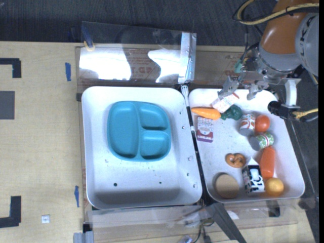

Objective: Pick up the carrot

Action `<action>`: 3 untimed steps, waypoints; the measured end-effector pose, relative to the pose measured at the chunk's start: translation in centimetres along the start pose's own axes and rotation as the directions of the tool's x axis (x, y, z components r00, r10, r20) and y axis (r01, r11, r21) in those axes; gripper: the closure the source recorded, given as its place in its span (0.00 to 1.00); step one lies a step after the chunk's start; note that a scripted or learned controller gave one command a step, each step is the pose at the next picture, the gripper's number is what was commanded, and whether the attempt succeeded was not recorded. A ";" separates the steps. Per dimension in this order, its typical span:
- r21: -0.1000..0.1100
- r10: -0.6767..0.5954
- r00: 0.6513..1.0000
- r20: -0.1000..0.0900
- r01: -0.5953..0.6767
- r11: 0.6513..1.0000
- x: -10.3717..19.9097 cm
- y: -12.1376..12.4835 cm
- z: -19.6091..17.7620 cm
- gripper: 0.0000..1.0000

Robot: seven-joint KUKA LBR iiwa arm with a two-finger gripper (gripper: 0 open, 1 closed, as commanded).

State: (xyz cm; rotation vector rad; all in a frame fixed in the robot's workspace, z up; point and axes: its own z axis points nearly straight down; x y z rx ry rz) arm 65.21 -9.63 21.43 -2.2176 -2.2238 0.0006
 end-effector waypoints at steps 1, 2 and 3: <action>0.005 0.018 1.000 -0.001 -0.018 1.000 3.7 1.4 3.1 0.00; 0.016 -0.140 0.990 -0.005 0.140 0.990 -0.5 1.2 12.5 0.00; -0.001 0.168 0.986 0.000 -0.168 0.986 -3.0 0.8 12.8 0.00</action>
